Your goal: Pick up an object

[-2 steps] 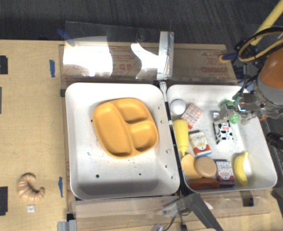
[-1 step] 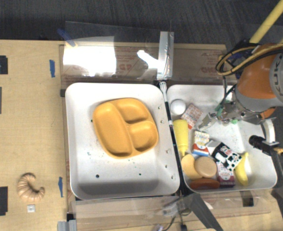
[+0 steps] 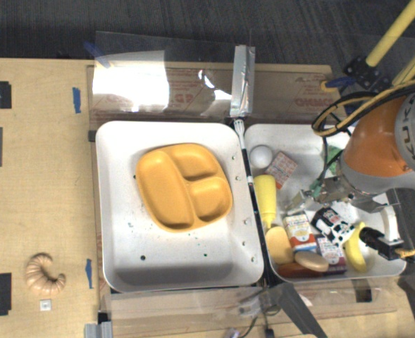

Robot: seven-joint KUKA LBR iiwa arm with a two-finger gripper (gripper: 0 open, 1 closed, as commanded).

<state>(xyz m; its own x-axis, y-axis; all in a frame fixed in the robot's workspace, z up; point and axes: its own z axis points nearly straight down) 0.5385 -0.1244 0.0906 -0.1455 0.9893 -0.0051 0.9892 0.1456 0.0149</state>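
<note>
There, two white bins, one orange tray

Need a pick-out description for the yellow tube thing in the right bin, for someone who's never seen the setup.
Find the right bin of the two white bins. Along its left wall, next to the divider, a yellow tube lies lengthwise, just below a small white ball. It is the one long, plain yellow cylinder there; the items to its right are small printed packets and rounded toy foods.

Orange-yellow divided tray in a white bin; yellow bottle beside.
</note>
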